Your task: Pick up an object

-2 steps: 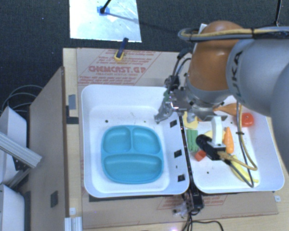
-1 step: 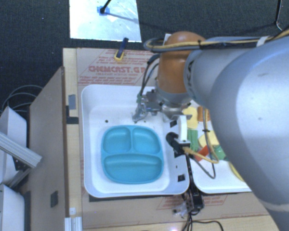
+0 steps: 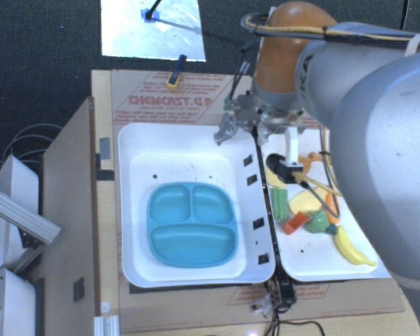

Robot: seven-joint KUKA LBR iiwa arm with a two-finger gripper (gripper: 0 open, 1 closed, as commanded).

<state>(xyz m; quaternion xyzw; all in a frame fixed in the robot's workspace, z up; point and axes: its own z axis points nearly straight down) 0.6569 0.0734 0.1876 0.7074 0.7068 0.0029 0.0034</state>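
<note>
Hovering at the upper middle of the frame, the gripper [image 3: 224, 133] sits over the upper right corner of the left bin [image 3: 169, 158], just beside the wall where the two bins meet. Open or closed? I cannot tell from this angle; the wrist and the big grey arm crowd right over it.

Now the pickings, and they all lie lower in the frame. In the left bin, the blue divided plate [image 3: 192, 224] lies flat in the lower half, below and a touch left of the gripper, well apart from it.

Across the dividing wall, the right bin [image 3: 315, 261] carries a cluster of toy food, below and to the right of the gripper. Closest to the wall is the green ridged piece [image 3: 280, 203], lying lengthwise along it. Just below that comes the small red-orange piece [image 3: 295, 223]. Next to the right is the pale yellow piece [image 3: 305, 201], with the round green piece [image 3: 319, 222] just under it. An orange carrot-like stick [image 3: 332, 206] slants down beside those two. The yellow banana [image 3: 352, 248] lies furthest to the lower right, close under the arm's grey bulk. One more orange piece [image 3: 310, 162] shows higher up in that bin, partly hidden by the arm.

Under both bins lies a cardboard sheet [image 3: 171, 100] with red print.
</note>
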